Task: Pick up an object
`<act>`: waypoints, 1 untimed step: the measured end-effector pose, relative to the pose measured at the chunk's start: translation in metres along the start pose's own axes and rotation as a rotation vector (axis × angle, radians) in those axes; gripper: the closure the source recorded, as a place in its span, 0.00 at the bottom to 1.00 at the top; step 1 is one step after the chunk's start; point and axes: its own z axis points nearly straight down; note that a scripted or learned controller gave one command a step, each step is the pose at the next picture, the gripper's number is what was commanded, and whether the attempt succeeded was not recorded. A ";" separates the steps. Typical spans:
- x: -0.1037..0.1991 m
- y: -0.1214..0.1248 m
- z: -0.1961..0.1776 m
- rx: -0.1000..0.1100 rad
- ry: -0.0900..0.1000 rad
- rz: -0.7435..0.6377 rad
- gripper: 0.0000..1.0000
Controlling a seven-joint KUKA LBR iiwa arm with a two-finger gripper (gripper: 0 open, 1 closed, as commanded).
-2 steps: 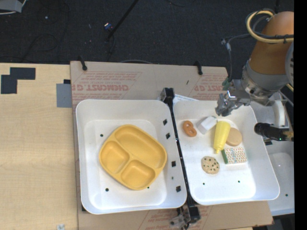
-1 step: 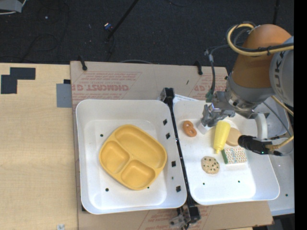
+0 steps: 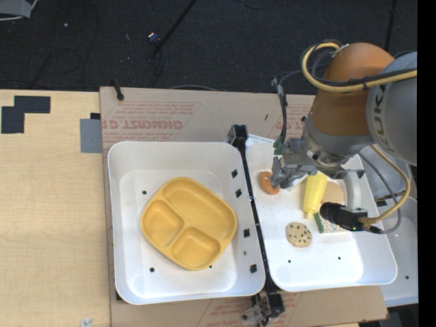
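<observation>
Item: small orange round piece (image 3: 268, 182), located in the right bin (image 3: 340, 271) near its left wall, directly beneath the gripper (image 3: 281, 176), whose grip state cannot be told; judged light, rigid, smooth, best taken across its width.

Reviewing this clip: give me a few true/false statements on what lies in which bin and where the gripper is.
1. The yellow divided plate lies in the left bin. True.
2. The cookie lies in the left bin. False: it lies in the right bin.
3. The gripper is low beside the small orange piece. True.
4. The yellow bottle rests on the divided plate. False: it lies in the right bin, under the arm.
</observation>
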 end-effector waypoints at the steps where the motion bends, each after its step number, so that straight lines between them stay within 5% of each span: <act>1: 0.051 -0.027 0.016 0.002 0.000 0.000 1.00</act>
